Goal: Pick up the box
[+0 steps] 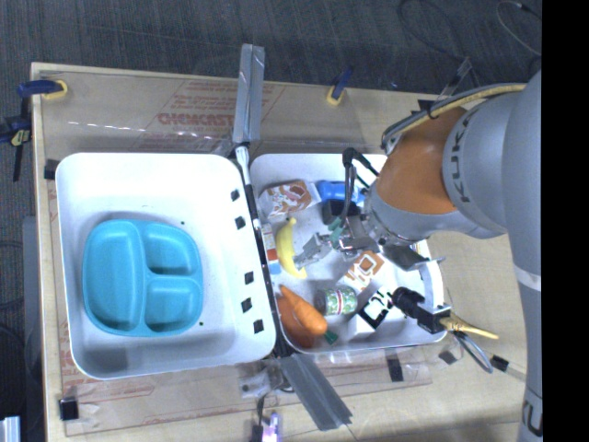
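In the right bin (276, 175), the arm is reaching in from the right with its orange-banded wrist hanging over the clutter, and the hand (333, 239) is sitting low among the items near the bin's middle; the wrist and the crowding are hiding its tips, so how wide it stands cannot be told from here. The box (365, 267), a small carton with orange and white print, is lying just beside the hand toward the arm, close to a green-labelled can (340, 301) and a black-and-white packet (375, 309). A banana (289, 247) is lying just on the far side of the hand, a carrot (301, 313) is resting at the near wall, and a printed snack pack (285, 197) and a blue item (332, 191) are sitting at the top. The main risk is that the hand is closing on the wrong thing, since the banana is at least as close as the box. The box is probably lying tilted against its neighbours, so a grip may be catching only a corner and slipping. The left bin (69, 178) is holding a blue divided tray (143, 276).
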